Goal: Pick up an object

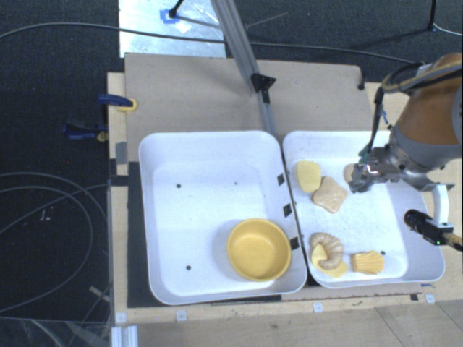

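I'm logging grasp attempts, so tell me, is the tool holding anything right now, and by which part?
It cannot be told. The tool hangs over the right bin, just right of the tan bread-like piece, and its tip is too blurred to show a hold.

No legible text, labels, numbers or signs anywhere.

— What's the bench [195, 92] like from your end?

— I see a tan board surface, bare toward the far side. Two shallow white bins lie directly on it, side by side and touching along their inner rims: the left bin [163, 194] and the right bin [427, 266]. A dark mat [137, 266] shows under the left bin's near corner.

— Anything at the edge?

— A blue and yellow clamp [116, 102] grips the far-left corner.
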